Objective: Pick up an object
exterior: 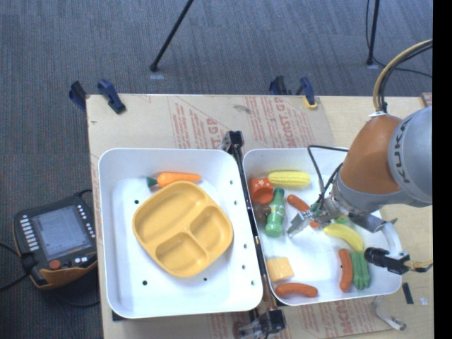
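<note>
The gripper point(302, 222) is seen low in the right bin point(319, 272), its fingers spread apart with nothing between them; a green bottle point(275, 214) lies just beside it, a yellow banana point(345, 235) on its other side, a corn cob point(288, 179) beyond.

The bench point(169, 119) looks like matt brown cardboard or board with faded red print. Both bins point(113, 189) are smooth white plastic with a faint sheen. The yellow divided plate point(182, 229) is smooth plastic, softly glossy. The toy foods look like moulded plastic: the corn point(288, 179) has a ribbed surface, the banana point(345, 235) and the sausage point(296, 289) are smooth and slightly shiny. The tool point(302, 222) looks like bare metal. The arm point(385, 161) has a smooth, satin orange and grey shell. The floor point(85, 34) is rough grey carpet.
</note>
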Robot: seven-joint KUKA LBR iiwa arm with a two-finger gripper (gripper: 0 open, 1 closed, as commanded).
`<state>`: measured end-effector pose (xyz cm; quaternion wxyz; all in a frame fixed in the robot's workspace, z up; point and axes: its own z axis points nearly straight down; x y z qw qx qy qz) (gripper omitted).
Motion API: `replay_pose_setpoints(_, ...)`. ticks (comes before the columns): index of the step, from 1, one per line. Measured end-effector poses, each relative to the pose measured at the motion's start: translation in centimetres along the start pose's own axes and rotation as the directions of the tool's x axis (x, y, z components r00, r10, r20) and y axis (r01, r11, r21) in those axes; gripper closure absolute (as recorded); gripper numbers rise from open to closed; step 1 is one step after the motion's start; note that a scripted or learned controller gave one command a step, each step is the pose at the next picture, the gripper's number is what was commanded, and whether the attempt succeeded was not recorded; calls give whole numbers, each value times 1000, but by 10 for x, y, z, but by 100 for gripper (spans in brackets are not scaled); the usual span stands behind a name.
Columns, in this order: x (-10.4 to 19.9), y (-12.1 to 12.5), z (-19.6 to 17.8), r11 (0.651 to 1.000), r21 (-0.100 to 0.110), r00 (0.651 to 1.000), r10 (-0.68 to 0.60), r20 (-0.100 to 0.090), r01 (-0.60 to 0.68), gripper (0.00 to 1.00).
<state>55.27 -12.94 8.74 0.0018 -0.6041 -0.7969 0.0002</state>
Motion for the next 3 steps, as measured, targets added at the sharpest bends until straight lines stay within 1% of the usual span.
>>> replay_pose_setpoints(1,-21,51,-1,997,-2,997,81,2,-81,0)
replay_pose_setpoints(2,-21,51,-11,997,-2,997,79,1,-79,100)
replay_pose_setpoints(3,20,101,-161,1000,-6,1000,6,3,-5,100)
